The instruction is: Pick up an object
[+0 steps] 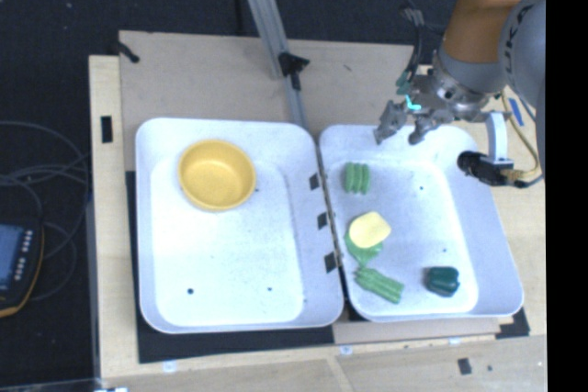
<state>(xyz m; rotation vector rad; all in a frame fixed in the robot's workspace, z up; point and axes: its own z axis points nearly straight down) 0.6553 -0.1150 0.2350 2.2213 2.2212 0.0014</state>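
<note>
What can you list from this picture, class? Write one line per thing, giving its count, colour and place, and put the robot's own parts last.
Bins: 2, white, side by side on the bench; left bin, right bin.
Bowl: 1, yellow, upper part of the left bin.
Ridged piece: 1, light green, upper left of the right bin.
Pale chunk: 1, yellow-green, left side of the right bin.
Long ridged piece: 1, green, lower left of the right bin.
Dark piece: 1, dark green, lower right of the right bin.
Arm: 1, grey and orange, upper right.
Gripper: 1, open, over the right bin's top edge, holding nothing.

Two bins (156,197), one bowl (217,174), four toys (367,232)
</note>
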